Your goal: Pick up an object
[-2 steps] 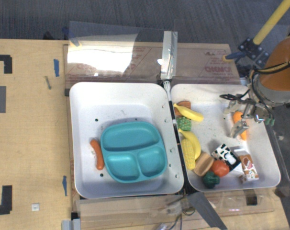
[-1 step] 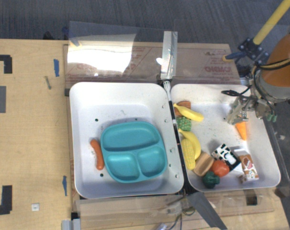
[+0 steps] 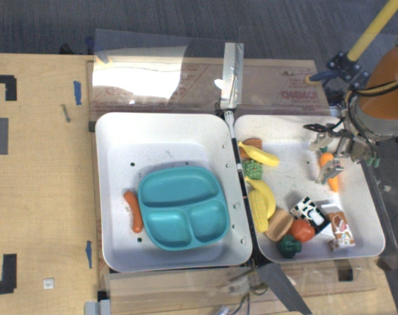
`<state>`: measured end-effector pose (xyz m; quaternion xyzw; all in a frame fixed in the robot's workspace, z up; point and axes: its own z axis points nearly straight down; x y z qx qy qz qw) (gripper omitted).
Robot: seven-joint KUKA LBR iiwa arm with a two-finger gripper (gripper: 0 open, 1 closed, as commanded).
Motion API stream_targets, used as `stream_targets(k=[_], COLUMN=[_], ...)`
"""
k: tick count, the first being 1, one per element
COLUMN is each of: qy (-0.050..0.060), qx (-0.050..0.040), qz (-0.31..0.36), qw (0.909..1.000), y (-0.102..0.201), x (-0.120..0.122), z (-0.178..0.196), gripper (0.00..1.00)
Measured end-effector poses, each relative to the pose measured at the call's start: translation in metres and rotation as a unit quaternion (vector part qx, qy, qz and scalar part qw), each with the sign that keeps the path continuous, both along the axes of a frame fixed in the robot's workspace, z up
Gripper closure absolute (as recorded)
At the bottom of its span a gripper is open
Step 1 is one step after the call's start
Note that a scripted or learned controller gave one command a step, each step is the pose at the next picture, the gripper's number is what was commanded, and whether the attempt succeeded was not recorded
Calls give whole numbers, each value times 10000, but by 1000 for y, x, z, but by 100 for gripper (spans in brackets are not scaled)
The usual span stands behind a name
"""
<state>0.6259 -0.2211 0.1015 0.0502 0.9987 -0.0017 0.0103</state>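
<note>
Over the right-hand bin (image 3: 376, 238), toward its far right corner, the pincer (image 3: 331, 166) is seen lowered close to the bin floor, with the orange-banded arm (image 3: 383, 90) reaching in from the right. A small orange piece, apparently a toy carrot (image 3: 333, 180), is found directly at the pincer tips, with a second orange patch just above it beside the metal parts. Whether the carrot is actually clamped cannot be told: the tips are small and cluttered, and no clear view of the piece between them is given. The state of the pincer is therefore recorded as undetermined.

The carrot's long axis is judged to run roughly near-to-far, tilted slightly, with its near end just beyond the tips. It lies well apart from the other contents, so a straight vertical lift is judged sufficient if the hold is good.

The remaining objects are grouped to the near left of the pincer: a yellow banana (image 3: 262, 198) along the bin's left wall, a second yellow piece (image 3: 259, 155) further back, a green item (image 3: 253, 170) between them, a red tomato-like piece (image 3: 303, 230), a black-and-white item (image 3: 307, 210) and a small carton (image 3: 341, 230) at the near right. All of these are nearer the front of the desk than the pincer.

The left bin (image 3: 113, 136) is noted to hold a teal divided tray (image 3: 183, 206) with an orange sausage-shaped piece (image 3: 133, 210) just beside its left edge.
</note>
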Motion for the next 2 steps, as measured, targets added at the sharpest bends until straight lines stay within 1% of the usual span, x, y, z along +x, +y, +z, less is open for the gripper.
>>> stream_targets(k=[1,2], qy=[63,-6], qx=[10,-13], qz=[95,103], qw=[9999,9999], y=[4,4], x=[-14,-9], z=[-14,1], gripper=[0,100])
